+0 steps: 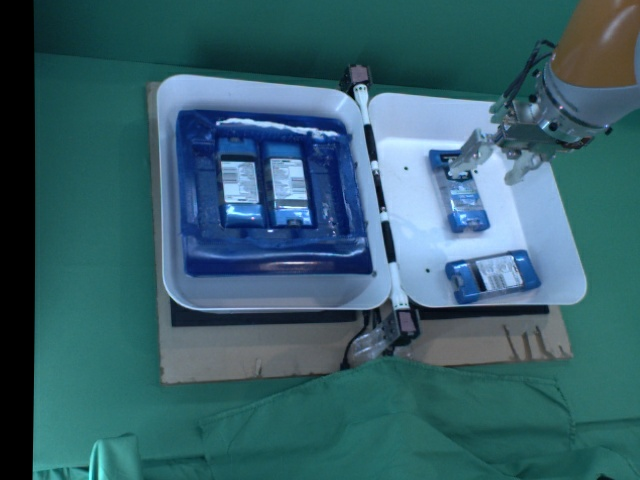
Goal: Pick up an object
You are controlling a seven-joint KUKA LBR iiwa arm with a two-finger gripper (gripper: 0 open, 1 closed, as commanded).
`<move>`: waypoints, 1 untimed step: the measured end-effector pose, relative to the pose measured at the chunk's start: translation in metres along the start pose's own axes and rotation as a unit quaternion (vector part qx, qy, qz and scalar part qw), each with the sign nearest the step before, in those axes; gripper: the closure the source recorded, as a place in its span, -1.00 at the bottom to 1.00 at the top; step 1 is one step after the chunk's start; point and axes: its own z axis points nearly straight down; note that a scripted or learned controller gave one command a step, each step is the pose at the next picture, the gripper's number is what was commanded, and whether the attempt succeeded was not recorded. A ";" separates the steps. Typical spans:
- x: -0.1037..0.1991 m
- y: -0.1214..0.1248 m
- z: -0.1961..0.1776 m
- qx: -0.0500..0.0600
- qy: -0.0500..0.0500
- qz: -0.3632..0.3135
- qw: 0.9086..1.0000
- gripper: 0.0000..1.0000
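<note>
Your tool (pixel 497 160) hangs at the upper right of the frame, fingers apart, over the right bin (pixel 560 218). One blue pack (pixel 461 190) lies just beneath it; another pack (pixel 492 275) sits lower. The left bin (pixel 170 188) holds a blue tray (pixel 268 253).

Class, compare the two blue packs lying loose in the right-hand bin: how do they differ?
The upper pack lies lengthwise up the bin; the lower pack lies crosswise. The hand is over the upper pack's top end; the lower pack sits apart near the bin's front rim. Both are blue with pale labels.
</note>
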 end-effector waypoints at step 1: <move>0.018 0.016 -0.025 -0.003 0.000 -0.001 1.000 -1.00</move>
